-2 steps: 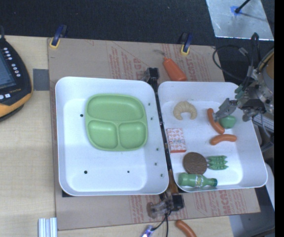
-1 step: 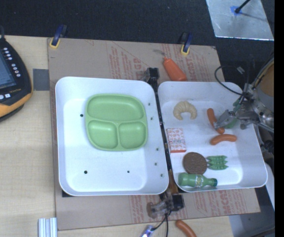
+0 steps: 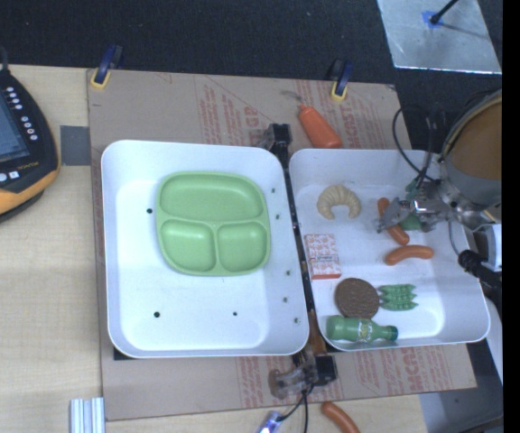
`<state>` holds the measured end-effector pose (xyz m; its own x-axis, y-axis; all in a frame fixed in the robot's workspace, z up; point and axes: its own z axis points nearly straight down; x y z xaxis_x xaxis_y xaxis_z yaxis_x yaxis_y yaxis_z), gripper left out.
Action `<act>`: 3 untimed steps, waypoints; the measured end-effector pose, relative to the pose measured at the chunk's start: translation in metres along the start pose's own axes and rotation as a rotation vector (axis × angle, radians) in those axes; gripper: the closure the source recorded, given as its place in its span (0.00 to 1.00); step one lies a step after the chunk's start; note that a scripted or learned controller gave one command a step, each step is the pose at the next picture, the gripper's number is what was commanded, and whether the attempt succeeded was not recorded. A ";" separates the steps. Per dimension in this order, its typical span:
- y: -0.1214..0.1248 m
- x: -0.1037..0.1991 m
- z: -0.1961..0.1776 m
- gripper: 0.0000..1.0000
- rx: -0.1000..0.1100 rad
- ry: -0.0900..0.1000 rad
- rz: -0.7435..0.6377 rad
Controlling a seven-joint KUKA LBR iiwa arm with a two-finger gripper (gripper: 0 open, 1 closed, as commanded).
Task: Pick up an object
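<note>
My gripper [image 3: 406, 213] reaches in from the right, low over the right bin's [image 3: 450, 332] far right part. It sits right against a small orange-red sausage [image 3: 392, 224]. A second sausage [image 3: 409, 254] lies just below it. Also in this bin are a croissant [image 3: 339, 202], a red-and-white packet [image 3: 321, 253], a brown round cookie [image 3: 357, 298], a green ridged piece [image 3: 398, 297] and a green bottle [image 3: 359, 331] lying on its side.
The left bin [image 3: 134, 314] holds a green divided plate [image 3: 213, 222]. An orange carrot [image 3: 319, 127] lies on the cardboard behind the bins, and another sausage [image 3: 341, 415] lies in front. A teach pendant [image 3: 7, 152] rests at the far left.
</note>
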<state>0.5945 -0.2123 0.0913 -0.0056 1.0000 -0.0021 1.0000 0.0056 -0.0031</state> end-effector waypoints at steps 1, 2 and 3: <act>0.001 -0.002 -0.011 1.00 -0.003 -0.004 -0.003; 0.038 0.043 -0.025 1.00 0.000 0.001 -0.001; 0.053 0.128 -0.102 1.00 -0.001 0.003 0.001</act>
